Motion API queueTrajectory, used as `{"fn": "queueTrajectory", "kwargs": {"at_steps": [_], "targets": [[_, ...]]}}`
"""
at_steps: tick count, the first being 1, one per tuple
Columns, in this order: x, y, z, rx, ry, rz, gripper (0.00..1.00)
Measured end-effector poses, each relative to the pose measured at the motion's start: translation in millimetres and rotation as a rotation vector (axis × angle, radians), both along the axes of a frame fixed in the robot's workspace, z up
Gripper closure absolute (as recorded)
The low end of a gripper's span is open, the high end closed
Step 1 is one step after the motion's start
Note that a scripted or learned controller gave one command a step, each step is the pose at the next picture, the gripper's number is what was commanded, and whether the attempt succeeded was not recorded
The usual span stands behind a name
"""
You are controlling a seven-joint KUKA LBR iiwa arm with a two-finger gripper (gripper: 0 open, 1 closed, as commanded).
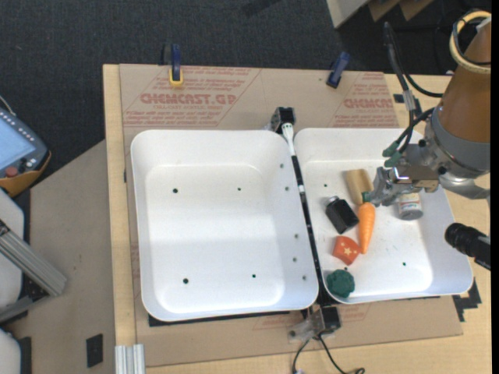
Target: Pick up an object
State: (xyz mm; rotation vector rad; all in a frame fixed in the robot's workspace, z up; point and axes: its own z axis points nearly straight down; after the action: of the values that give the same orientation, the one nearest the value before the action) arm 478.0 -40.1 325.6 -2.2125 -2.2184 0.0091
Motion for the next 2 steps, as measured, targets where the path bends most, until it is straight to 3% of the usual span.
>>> {"fn": "queueTrajectory", "kwargs": {"at_steps": [1,2], "targets": [[36.3,45.3,158.4,-0.001,-0.033,0.004,1.0],[0.2,-0.3,20.0,-0.002,0.005,-0.009,1.0]]}}
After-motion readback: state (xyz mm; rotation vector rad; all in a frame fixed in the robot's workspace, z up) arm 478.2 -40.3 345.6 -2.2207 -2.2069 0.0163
